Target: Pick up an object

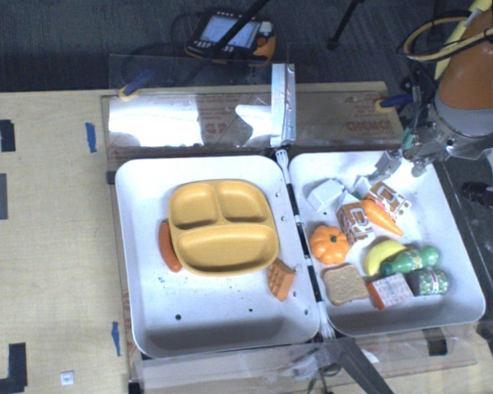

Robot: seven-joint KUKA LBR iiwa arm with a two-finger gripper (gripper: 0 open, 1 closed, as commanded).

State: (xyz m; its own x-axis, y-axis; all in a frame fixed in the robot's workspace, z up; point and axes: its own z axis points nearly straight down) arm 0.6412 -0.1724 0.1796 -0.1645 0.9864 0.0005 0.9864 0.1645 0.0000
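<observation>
**Hovering at the right bin's far edge, nothing picked yet**

Starting at the left of my desk (51, 243), the left bin (145, 304) carries a yellow divided plate (223, 226). A hot dog (168, 245) lies just beside the plate's left edge, its long axis running away from the camera. A brown waffle-like piece (281, 279) sits at the plate's lower right corner.

Moving right, the right bin (454, 222) holds a crowd of toy food: a small pumpkin (328, 244), a slice of bread (345, 284), a brown snack packet (355, 221), a carrot (382, 216), a banana (383, 253), a green vegetable (410, 260), a small red-and-white box (389, 291) and a dark can (431, 282). A pale wrapper (325, 193) lies at the far left of the pile.

My claw (397, 163) is above the far right part of this bin, near the carrot's upper end and not touching anything I can make out. I cannot tell how my fingers stand; they are too small and blurred against the white.

I judge I am in the approach step, with the grasp not yet made. The carrot looks the nearest candidate: its long axis runs diagonally, thick end up-left, tip pointing down-right toward the banana. The next move calls for descending over its middle and closing across that axis, while avoiding the snack packet touching it on the left.
</observation>
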